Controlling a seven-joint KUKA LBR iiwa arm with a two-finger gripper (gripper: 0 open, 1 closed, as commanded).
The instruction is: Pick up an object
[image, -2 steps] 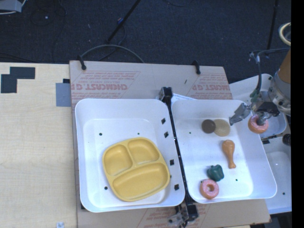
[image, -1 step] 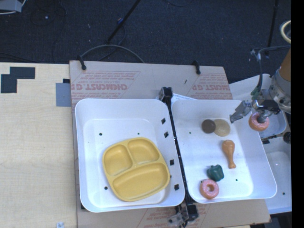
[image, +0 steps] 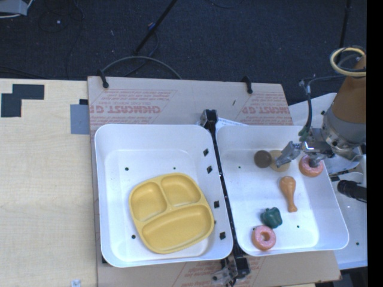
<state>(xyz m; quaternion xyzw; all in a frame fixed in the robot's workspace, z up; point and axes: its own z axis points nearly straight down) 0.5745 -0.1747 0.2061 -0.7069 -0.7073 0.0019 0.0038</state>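
- Nearest the camera, at about 6 o'clock in the right bin (image: 335,238), a pink frosted doughnut (image: 263,237) lay on the floor by the front wall. A dark green toy pepper (image: 271,217) sat just beside it at its 1 o'clock, apparently touching.
- Left bin (image: 111,160): a yellow divided plate (image: 172,211) with three compartments lay flat, turned askew, filling the near half. Likely out of play for this pick, judging by where the arm was.
- Mid right bin: a toy chicken drumstick (image: 288,192) lay alone, thick end toward 12 o'clock, thin end toward 6. Well apart from its neighbours, it looked the easiest target.
- Further back, at 11 o'clock from the drumstick: a brown round piece (image: 262,158) touching a tan round piece (image: 277,160); identity unclear.
- Far right, at 3 o'clock in the bin: gripper (image: 299,150) low over the back corner, the arm (image: 350,100) reaching in from that side. Metal parts stood between the tan piece and a second pink doughnut (image: 311,166).
- Could not tell whether the gripper was spread or closed, nor whether anything was held. Nothing appeared lifted; pick judged not yet made.
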